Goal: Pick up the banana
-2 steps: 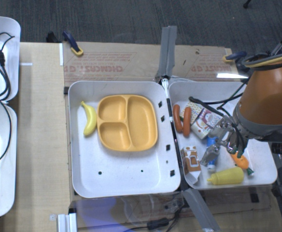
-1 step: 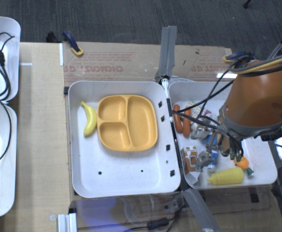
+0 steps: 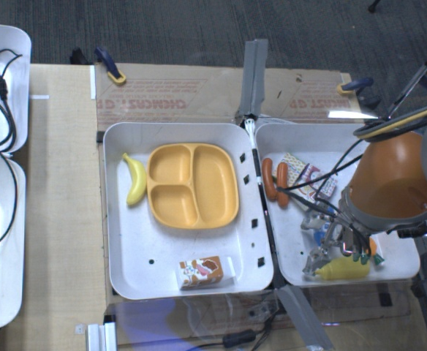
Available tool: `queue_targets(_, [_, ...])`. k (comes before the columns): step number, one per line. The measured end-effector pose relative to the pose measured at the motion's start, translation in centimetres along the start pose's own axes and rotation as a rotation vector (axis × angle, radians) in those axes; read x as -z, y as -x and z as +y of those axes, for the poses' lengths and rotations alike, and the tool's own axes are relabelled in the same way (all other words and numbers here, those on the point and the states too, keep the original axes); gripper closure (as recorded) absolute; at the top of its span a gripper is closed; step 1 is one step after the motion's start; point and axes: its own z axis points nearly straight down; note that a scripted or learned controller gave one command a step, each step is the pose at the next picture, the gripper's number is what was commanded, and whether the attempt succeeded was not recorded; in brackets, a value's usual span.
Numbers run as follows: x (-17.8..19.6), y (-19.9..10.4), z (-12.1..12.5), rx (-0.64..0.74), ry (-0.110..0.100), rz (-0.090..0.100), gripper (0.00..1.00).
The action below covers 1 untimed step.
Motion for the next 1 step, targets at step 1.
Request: queue_targets(1, [10.79, 7.31, 3.56, 0.004, 0.001, -0.005, 0.00])
